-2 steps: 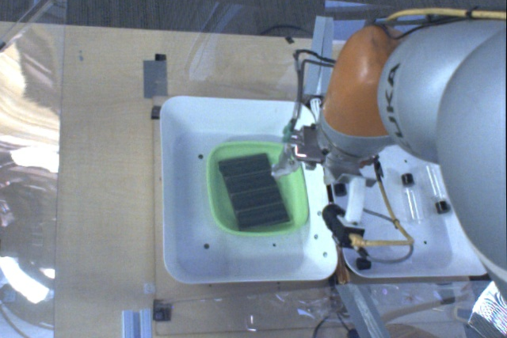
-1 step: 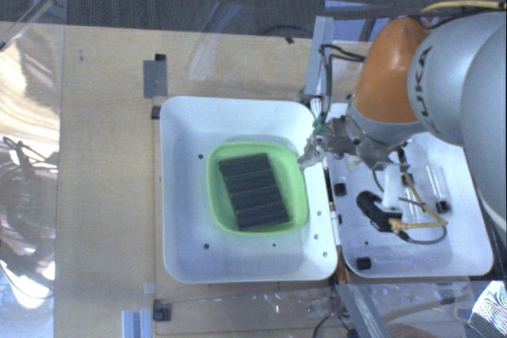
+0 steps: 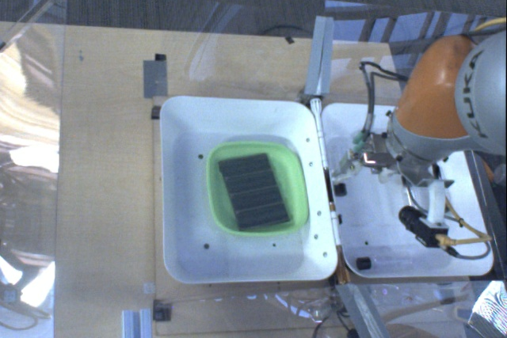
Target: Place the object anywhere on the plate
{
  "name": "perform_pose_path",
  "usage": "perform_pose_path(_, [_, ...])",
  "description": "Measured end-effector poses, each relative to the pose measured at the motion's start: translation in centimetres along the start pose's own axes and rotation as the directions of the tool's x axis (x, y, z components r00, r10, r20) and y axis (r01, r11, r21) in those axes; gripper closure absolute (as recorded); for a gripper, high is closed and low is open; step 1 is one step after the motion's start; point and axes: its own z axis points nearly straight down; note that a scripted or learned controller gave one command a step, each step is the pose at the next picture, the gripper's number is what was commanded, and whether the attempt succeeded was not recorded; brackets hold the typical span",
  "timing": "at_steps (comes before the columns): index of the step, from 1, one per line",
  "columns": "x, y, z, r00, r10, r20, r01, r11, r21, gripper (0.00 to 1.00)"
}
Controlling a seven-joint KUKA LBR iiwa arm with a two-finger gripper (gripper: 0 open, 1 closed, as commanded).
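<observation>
Grey arm (image 3: 483,83) with orange band, black lettering, trailing cables.

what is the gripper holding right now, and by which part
It cannot be told. The arm's wrist hides the gripper over the right bin. The dark ridged block lies on the green plate in the left bin, away from it.

Arm (image 3: 444,91) reaches in from right, orange band uppermost, wrist pointing down, claw (image 3: 366,158) low.
</observation>
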Motion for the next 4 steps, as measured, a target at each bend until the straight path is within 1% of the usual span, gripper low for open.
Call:
perform_pose_path(1, [8.2,0.2,0.4,0.999,0.046,-0.001,-0.046,0.999,0.001,0.00])
perform_pose_path(2, [3.3,1.5,-0.6,1.000,-0.009,0.000,0.009,1.000,-0.001,0.00])
perform_pose_path(3, [8.1,2.1,-0.1,1.000,0.004,-0.001,-0.004,1.000,0.001,0.00])
perform_pose_path(4, [1.3,1.9,-4.5,0.993,-0.117,0.001,0.117,0.993,-0.005,0.00])
